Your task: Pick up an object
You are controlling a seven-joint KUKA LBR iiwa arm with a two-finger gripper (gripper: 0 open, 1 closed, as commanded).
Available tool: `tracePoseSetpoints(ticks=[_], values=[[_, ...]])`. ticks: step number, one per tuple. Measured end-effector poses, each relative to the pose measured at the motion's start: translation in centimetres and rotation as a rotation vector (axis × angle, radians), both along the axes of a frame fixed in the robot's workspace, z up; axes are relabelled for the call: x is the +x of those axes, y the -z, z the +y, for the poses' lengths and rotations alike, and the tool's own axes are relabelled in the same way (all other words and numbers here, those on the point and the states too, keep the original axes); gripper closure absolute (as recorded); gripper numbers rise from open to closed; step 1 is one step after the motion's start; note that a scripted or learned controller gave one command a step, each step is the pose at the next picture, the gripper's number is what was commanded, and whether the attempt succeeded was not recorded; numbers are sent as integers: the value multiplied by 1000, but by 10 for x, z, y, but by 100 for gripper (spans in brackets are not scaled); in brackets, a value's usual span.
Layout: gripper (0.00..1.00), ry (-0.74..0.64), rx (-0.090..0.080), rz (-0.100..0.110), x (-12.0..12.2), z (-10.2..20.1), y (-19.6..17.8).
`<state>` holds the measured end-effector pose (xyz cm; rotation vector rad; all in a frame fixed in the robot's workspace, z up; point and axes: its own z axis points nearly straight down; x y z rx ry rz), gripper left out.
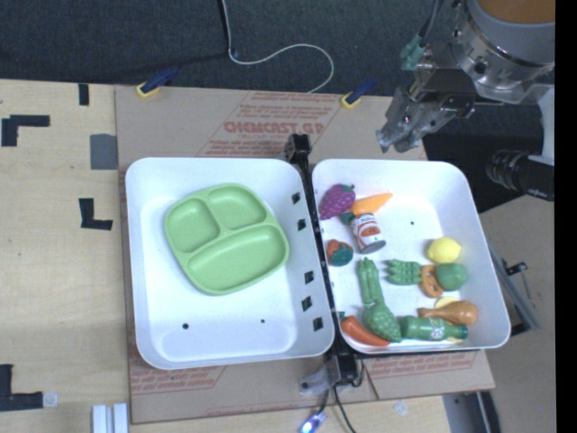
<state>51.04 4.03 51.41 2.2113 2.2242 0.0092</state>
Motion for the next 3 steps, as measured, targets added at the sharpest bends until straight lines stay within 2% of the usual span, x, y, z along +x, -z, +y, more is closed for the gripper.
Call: tracePoseSetpoints(ticks=[1,2,3], values=[[100,2,-1,11,-20,34,17],[100,-4,1,5,-27,122,-22],[100,9,-3,14,-24,66,37]])
